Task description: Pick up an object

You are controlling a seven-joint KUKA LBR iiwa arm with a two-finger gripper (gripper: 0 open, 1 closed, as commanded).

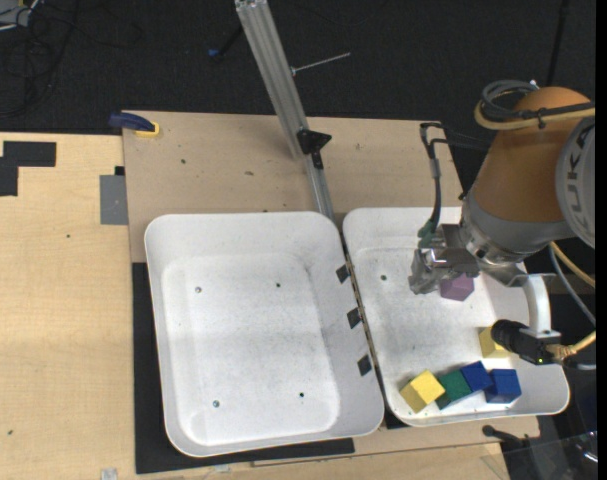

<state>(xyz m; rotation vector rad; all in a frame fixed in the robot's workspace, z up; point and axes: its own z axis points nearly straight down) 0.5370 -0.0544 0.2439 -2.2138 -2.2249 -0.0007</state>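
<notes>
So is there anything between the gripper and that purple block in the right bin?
Nothing visible. The gripper sits right beside the purple block, at its left edge, with bare bin floor around them.

**What I count on my bench**

I see two white bins: the left bin (245, 328) and the right bin (408, 343). In the right one I count six blocks: two yellow (422, 390) (492, 341), two blue (475, 376) (503, 385), one green (454, 387), one purple (457, 287).

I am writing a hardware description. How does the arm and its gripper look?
The arm has a rounded orange band above grey housing with dark lettering at the right. Cables loop over its top. The gripper is small, metallic grey.
</notes>
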